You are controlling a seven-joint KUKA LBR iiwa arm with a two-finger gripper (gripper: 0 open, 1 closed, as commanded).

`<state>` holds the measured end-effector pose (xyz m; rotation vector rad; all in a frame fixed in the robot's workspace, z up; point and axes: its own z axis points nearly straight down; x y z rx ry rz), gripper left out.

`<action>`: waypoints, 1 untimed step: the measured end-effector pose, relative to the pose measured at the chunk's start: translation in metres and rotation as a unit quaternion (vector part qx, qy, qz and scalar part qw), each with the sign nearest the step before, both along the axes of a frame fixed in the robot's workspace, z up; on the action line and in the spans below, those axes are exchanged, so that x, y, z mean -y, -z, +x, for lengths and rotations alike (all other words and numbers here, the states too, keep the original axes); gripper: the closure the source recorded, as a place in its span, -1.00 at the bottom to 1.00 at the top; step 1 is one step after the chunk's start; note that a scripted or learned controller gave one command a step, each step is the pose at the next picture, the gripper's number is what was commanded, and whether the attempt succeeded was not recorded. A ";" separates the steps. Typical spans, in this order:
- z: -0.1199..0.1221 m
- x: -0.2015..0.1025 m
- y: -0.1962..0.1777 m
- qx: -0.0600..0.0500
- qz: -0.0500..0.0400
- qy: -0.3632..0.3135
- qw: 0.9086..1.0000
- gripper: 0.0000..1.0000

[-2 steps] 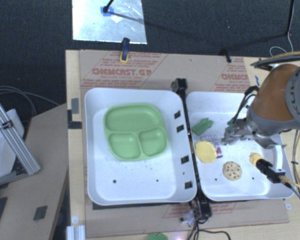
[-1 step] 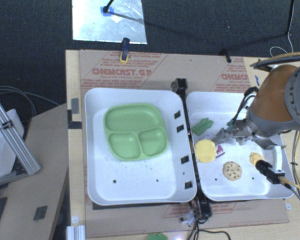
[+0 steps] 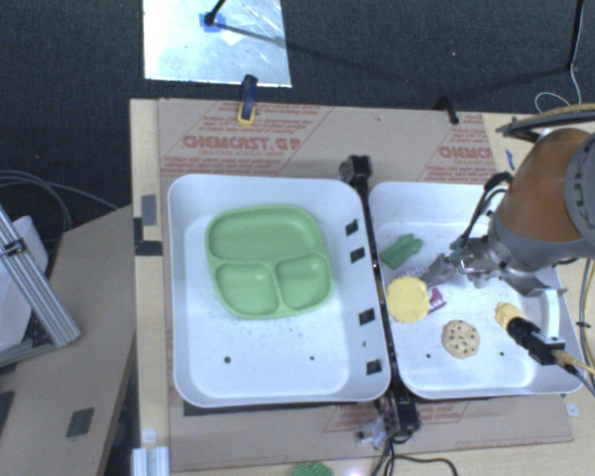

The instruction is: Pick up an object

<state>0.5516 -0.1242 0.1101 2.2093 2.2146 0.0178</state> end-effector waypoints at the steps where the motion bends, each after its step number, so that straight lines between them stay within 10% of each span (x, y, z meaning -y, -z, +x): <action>1: 0.000 0.000 0.000 0.000 0.000 0.000 1.000 -1.00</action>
